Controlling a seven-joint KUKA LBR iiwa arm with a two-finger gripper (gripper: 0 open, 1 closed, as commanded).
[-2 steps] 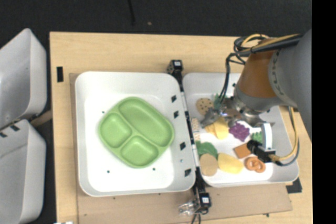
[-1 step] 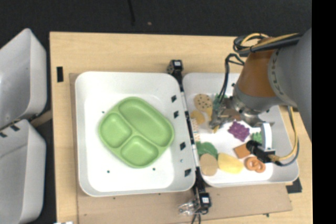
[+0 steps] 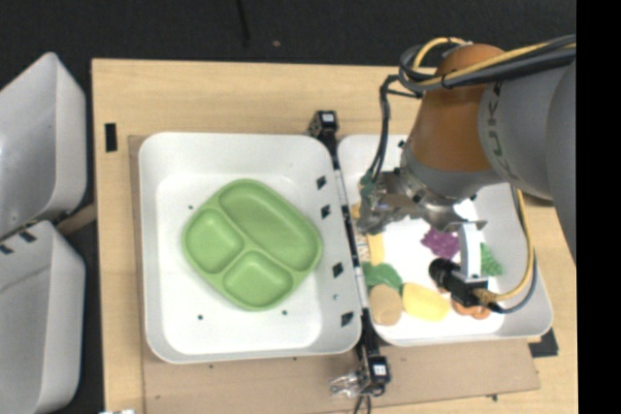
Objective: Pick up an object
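Crowded at 9 o'clock against right bin (image 3: 529, 330) wall, open floor at 3 o'clock: gripper (image 3: 374, 208), grip undiscernible, above yellow toy (image 3: 423, 302) lying 9-to-3 beside tan cylinder (image 3: 387, 306).

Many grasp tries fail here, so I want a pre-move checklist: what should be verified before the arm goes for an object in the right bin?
1. Objects in the right bin: ok, purple grapes, yellow piece.
2. Gripper over that bin: ok, by its left wall.
3. Something already held: cannot tell.
4. Target unobstructed: not ok, items crowd together.
5. Green divided plate clear of arm: ok, left bin.
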